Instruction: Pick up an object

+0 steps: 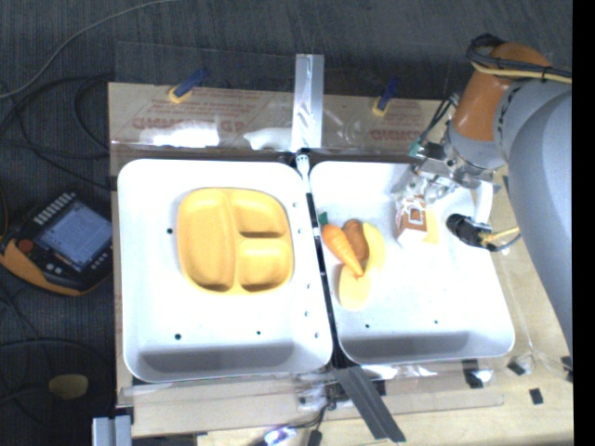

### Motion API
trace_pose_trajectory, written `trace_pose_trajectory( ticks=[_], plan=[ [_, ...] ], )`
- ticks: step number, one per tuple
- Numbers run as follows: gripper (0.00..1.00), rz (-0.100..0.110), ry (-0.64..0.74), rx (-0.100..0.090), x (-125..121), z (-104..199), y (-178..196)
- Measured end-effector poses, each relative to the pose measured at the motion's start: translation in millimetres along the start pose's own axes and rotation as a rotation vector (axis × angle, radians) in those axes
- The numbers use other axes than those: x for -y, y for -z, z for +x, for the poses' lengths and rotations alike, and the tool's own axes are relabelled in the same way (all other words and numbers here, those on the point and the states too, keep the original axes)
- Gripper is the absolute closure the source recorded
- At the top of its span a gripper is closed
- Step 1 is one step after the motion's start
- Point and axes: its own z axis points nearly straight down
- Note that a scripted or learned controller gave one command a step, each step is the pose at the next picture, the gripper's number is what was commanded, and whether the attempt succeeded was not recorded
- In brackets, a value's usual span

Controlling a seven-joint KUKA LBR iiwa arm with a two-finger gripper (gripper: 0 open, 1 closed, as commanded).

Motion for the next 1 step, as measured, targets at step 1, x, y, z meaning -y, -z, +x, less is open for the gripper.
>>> trace_pose_trajectory(
  ticks=[1],
  plan=[
    [1.00,0.018,-0.004,-0.002,9.1,34.3,105.8]
  ],
)
